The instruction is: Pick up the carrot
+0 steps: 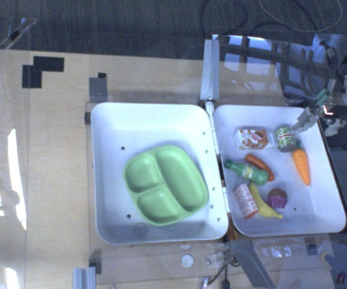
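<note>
Carrot first: the small orange tapered plastic carrot point(302, 165) lies untouched near the right wall of the right-hand shallow white bin point(337, 205), so we judge the pick not yet begun. Our two-finger gripper point(301, 123) hovers near the bin's back-right corner, just above the green-labelled can point(287, 138), and we cannot tell how its claw is set. Labels on the can and the white snack packet point(251, 138) are too small for us to read.

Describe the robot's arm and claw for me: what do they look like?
At the right edge, the gripper is a slim pale grey metal part with teal-green touches and a small red-white light spot. Behind it sit grey and dark housings, a bit of orange, and thin dark cables.
</note>
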Robot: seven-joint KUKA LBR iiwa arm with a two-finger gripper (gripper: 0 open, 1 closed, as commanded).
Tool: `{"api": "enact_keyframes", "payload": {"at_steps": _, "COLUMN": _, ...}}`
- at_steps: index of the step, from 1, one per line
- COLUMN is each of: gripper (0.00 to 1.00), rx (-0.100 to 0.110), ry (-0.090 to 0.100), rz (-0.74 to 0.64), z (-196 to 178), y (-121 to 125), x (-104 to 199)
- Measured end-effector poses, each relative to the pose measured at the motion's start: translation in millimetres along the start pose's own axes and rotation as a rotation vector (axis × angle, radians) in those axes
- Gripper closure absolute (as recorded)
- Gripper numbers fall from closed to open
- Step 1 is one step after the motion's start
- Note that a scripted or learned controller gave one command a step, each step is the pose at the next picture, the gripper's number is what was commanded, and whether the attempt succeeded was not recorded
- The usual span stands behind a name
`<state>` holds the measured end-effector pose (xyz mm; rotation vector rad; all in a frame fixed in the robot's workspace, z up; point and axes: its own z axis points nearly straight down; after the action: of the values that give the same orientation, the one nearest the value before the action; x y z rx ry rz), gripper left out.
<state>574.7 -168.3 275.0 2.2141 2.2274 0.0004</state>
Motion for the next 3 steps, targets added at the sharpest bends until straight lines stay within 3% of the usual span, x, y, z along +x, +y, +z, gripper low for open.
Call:
{"api": "enact_keyframes", "payload": {"at_steps": 1, "gripper": 0.0, "rx": -0.018, "ry": 0.0, "rz": -0.085, "z": 164.4, "y": -3.5, "x": -23.0}}
{"api": "enact_keyframes", "payload": {"at_steps": 2, "gripper": 0.0, "rx": -0.021, "ry": 0.013, "rz": -0.233, "z": 178.7, "y": 15.5, "x": -21.7}}
{"api": "enact_keyframes", "payload": {"at_steps": 3, "gripper": 1.0, "rx": -0.026, "ry": 0.001, "rz": -0.234, "z": 171.0, "y": 17.1, "x": -25.0}}
